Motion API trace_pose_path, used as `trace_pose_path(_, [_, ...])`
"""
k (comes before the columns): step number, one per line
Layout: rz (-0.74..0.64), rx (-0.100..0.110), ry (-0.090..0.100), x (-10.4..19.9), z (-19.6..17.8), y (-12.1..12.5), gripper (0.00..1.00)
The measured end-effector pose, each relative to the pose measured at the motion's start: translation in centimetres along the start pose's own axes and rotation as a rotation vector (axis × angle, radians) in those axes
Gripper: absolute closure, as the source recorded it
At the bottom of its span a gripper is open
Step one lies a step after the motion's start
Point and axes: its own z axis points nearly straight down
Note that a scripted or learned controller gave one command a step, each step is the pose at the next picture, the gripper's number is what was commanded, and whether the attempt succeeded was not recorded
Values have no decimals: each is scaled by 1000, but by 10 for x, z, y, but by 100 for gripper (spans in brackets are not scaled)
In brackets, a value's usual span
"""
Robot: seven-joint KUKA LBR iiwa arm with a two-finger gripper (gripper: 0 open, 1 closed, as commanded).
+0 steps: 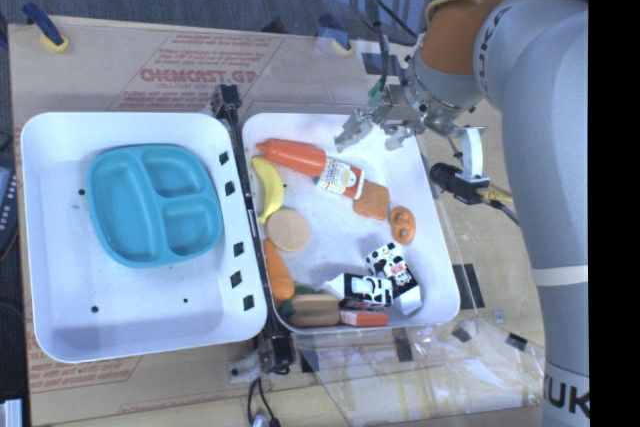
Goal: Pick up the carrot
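KUKA arm (520, 115) enters from 3 o'clock, grey with an orange band, big enough to cover the upper right of the scene. Worktop (150, 65) is a cardboard-lined bench carrying two white bins.

Left bin (60, 315) holds a teal divided plate (155, 203), near its centre.

Right bin (440, 285) is cluttered. The carrot (292, 154) lies at about 11 o'clock in that bin, flat and roughly horizontal, thick end towards 9 o'clock. The banana (266, 187) curves just below it, close to or touching at the thick end; a small carton with a red-and-white label (340, 178) sits against its 3 o'clock tip.

Smaller items: round tan cookie-like disc (289, 231) at bin centre, orange-brown piece (372, 202), small croissant-like piece (402, 222), black-and-white cow-print carton (385, 277) at 5 o'clock, a second smaller orange carrot-like piece (278, 270) along the 7 o'clock wall, brown and red bits at 6 o'clock.

Gripper (378, 127) hovers over the bin's 1 o'clock corner, near the carrot's thin end but apart from it. Jaws look spread, nothing between them.

Handling, judged: likely a toy carrot in hard plastic, light, stiff, smooth and rounded, so it may roll or squirt out of a pinch. Best hold is across the mid-body, jaws closing across the short axis, clear of the banana and the carton. The taper makes the tip a poor spot.
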Motion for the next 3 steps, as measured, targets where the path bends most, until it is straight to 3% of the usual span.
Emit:
trace_pose_path(1, [-434,-7,-5,6,-81,-77,0])
trace_pose_path(2, [-726,-5,-2,61,-83,-121,0])
trace_pose_path(3, [-744,-8,-5,-6,104,-105,0])
